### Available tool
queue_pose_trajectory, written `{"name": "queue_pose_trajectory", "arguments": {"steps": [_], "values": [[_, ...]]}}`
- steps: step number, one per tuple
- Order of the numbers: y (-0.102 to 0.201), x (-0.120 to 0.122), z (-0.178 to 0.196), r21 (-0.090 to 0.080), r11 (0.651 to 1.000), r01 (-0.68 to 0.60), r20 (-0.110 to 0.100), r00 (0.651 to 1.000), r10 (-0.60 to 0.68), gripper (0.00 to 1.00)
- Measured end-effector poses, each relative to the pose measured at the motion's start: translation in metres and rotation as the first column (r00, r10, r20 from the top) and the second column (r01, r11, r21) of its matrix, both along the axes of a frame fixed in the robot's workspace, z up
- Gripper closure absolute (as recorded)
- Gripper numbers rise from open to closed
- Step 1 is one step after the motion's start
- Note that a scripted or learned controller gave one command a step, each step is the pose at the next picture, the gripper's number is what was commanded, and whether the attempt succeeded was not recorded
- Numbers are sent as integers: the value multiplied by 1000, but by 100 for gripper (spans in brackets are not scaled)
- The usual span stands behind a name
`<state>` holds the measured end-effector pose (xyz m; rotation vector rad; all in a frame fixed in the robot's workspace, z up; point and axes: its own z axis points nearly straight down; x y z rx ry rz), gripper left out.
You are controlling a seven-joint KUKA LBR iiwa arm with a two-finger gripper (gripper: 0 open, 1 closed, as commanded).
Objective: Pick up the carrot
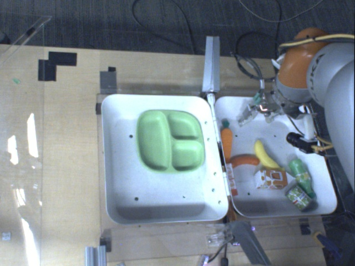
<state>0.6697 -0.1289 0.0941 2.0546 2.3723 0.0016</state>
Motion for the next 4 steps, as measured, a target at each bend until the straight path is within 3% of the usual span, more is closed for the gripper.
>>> {"name": "queue_pose_trajectory", "arguments": {"steps": [1,2,3,4], "values": [[-33,-12,-7,1,989,149,3,989,-149,0],[30,-3,-6,-10,676,737,-8,676,-737,0],[85,-12,125,5,537,844,-1,537,-844,0],[86,-11,134,4,547,837,0,547,-837,100]]}}
